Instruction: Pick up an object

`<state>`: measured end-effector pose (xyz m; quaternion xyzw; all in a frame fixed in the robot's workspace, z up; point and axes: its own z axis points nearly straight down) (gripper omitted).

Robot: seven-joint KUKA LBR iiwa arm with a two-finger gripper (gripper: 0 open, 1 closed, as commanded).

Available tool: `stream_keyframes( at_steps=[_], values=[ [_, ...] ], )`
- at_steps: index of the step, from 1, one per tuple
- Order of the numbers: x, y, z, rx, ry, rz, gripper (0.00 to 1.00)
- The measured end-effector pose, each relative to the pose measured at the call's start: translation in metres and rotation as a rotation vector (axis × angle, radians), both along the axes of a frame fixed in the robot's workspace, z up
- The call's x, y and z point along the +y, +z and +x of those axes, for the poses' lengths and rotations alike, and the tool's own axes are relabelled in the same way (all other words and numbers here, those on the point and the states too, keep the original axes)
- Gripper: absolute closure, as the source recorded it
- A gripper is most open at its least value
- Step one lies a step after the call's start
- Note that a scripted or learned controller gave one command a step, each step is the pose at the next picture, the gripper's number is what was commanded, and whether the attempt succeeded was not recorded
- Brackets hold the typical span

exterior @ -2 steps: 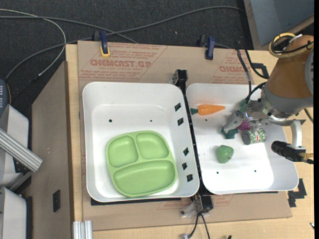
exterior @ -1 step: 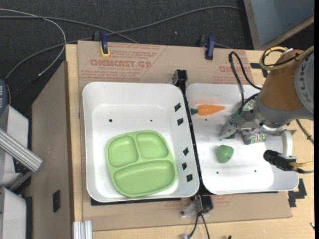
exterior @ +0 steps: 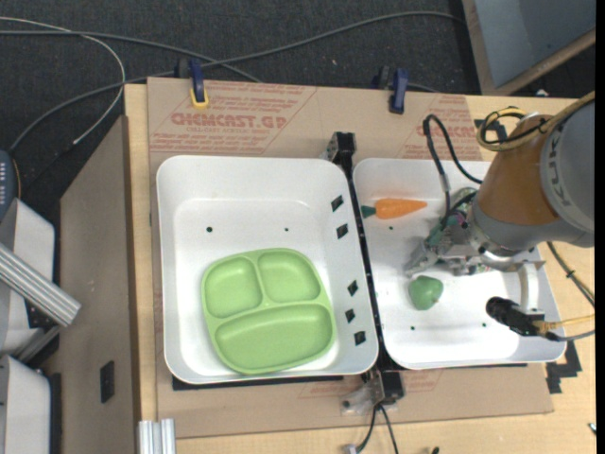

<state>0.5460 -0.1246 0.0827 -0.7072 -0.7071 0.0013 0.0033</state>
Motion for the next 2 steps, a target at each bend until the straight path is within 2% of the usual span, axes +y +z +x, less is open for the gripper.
stream_keyframes(
  at_steps=[1,2],
  values=[
    [0.0,0.013,0.002,-0.006,-0.001,0.0,1.0],
    [-0.007,0.072,0.009,-0.014,0.001,-0.004,1.0]
  ],
)
